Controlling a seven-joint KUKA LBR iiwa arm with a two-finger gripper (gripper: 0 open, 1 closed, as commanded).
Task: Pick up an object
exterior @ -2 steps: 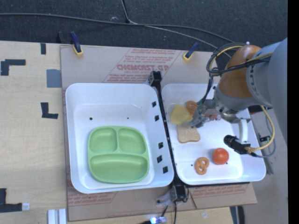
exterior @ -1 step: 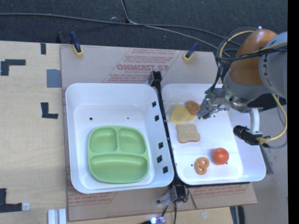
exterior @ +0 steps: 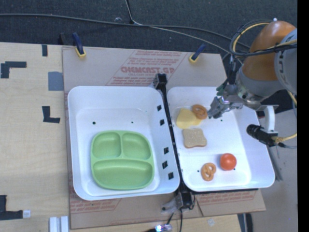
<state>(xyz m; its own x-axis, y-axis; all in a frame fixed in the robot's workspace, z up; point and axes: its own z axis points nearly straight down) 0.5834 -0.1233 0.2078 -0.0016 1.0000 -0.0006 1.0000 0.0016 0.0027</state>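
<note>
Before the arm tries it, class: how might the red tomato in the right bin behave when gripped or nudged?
The tomato looks round, so a nudge would probably set it rolling across the right bin. Its skin seems smooth and glossy, so fingers may slip off its curve. It sits close to a pretzel, which it could bump.

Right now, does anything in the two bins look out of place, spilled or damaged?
Nothing stands out. The green divided plate lies flat in the left bin. In the right bin, the cheese piece, bread slice, tomato and two pretzels lie separately, intact. The gripper is beside the upper pretzel.
</note>
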